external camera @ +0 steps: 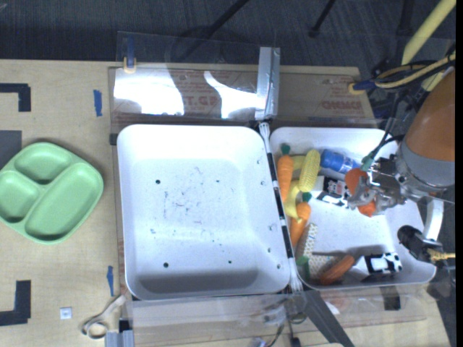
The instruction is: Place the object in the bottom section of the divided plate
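The green divided plate [65,197] lies on the bench at the far left, with two small sections at its upper left and one large section at its lower right. My gripper [370,191] hangs low over the right bin [362,237], in its upper right part. An orange toy piece [367,209] shows right under and beside the gripper, touching or nearly touching it. The gripper body hides how the piece sits against it. The plate is far from the gripper, beyond the whole left bin.
The left bin [195,201] lies between gripper and plate. In the right bin lie a carrot [286,173], a corn cob [309,168], a blue can [334,160], another orange piece [336,267] and a black-and-white item [382,264]. A metal divider [268,85] stands behind the bins.
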Action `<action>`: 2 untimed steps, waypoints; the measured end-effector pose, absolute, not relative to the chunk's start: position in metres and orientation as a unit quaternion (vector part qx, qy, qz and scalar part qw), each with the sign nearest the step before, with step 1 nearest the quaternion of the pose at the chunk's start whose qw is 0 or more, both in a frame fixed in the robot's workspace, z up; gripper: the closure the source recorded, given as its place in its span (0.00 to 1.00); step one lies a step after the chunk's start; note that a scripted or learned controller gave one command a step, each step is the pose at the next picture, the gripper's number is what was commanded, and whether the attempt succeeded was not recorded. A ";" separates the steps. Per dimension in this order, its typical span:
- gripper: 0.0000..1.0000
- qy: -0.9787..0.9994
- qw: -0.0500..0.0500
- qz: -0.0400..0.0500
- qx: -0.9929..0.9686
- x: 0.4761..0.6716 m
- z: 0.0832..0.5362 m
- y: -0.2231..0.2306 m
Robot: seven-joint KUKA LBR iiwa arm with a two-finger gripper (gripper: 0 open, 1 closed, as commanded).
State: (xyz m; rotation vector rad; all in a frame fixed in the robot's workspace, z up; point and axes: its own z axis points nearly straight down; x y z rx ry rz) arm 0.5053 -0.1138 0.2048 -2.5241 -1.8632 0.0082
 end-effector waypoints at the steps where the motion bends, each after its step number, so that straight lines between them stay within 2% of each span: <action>1: 0.00 -0.594 0.002 0.002 -0.805 0.505 0.205 -0.114; 2: 0.00 -0.576 0.001 0.002 -0.817 0.527 0.359 -0.173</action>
